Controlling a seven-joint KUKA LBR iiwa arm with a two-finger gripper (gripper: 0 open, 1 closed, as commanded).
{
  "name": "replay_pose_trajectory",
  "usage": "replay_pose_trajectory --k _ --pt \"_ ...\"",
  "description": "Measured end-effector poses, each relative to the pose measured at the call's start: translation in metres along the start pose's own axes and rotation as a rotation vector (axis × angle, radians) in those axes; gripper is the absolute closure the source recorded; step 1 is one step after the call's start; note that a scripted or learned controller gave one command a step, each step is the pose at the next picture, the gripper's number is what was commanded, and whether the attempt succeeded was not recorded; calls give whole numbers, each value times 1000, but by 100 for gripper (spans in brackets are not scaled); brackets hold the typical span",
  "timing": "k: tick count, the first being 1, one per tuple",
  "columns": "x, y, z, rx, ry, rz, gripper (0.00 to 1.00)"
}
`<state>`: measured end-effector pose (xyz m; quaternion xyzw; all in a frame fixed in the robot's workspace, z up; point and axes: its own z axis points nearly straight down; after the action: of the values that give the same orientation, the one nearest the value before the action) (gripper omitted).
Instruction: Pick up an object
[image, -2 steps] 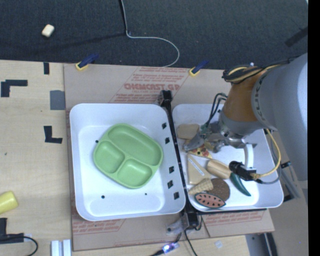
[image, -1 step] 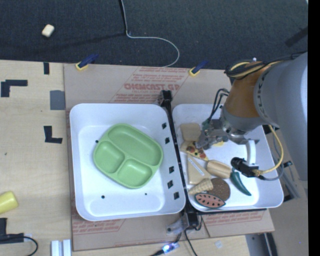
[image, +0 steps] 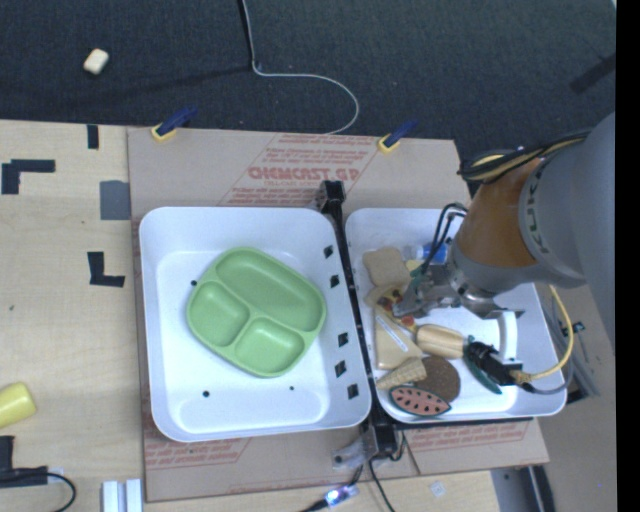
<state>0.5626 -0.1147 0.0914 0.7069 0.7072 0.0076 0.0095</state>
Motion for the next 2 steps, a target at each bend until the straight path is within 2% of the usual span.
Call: replay_pose_trajectory --k 1,2 --pt "95 40 -99 13 5 -11 100" --pt "46 -27 -165 21 1 5 100"
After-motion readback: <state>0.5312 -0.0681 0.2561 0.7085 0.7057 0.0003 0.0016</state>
